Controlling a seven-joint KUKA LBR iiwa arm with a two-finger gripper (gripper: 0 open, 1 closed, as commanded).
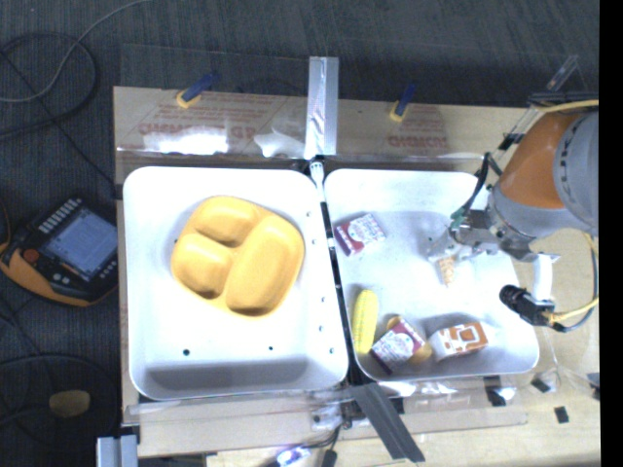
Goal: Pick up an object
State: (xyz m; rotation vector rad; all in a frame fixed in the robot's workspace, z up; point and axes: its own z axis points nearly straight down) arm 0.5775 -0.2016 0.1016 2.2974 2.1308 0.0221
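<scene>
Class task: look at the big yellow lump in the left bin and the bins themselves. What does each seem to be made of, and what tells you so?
Yellow lump: probably soft foam or rubbery plastic; its rounded, puffy lobes and matte, even colour suggest so, though the view cannot confirm it.
Bins: likely moulded plastic; smooth white walls with rounded corners and a soft sheen.

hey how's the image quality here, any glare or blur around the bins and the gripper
Camera view: the left bin is blown out nearly white; the yellow tray stays clear. Camera view: the gripper over the right bin is soft and small, details hard to read.
</scene>
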